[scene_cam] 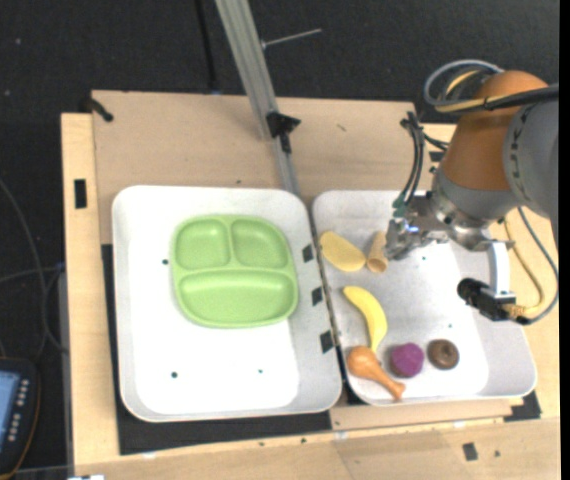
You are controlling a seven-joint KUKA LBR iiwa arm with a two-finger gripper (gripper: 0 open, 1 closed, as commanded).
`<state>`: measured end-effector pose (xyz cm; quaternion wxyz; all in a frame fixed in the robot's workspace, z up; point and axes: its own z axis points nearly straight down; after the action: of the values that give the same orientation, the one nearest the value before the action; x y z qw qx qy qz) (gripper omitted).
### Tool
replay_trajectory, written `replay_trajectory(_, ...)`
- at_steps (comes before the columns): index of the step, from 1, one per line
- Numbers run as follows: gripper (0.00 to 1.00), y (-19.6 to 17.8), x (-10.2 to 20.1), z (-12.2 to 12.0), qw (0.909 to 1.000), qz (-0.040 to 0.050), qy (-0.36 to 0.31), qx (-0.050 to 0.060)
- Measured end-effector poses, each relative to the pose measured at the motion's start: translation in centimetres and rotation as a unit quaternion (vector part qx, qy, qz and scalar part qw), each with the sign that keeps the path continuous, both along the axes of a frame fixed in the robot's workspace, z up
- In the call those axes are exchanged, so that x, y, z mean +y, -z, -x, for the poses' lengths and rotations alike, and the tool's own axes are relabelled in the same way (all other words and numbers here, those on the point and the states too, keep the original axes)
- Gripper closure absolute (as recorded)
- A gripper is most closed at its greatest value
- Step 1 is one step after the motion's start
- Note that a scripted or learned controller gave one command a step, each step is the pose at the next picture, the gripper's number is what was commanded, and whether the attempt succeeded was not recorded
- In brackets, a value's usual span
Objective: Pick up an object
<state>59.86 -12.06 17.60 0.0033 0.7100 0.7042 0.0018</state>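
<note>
So the arm [485,158] reaches in from the right, wrist bent down over the right bin [510,368], end effector [397,236] low near the bin's upper left. Finger state: cannot tell, too dark and small. Beside it on the left: a small tan cylinder [376,252], contact unclear, then a pale yellow oval piece [341,252]. Below it: smooth curved banana [367,314], orange pear-shaped piece [373,368], purple ball [406,359], brown ring [444,353]. Far left: glossy green divided plate [235,271] in the left bin [145,368].
</note>
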Motion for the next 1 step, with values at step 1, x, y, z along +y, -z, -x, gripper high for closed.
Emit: replay_trajectory(1, 1.00, -6.27, 0.55, -0.29, 1.0000, -0.0001, -0.006, -0.001)
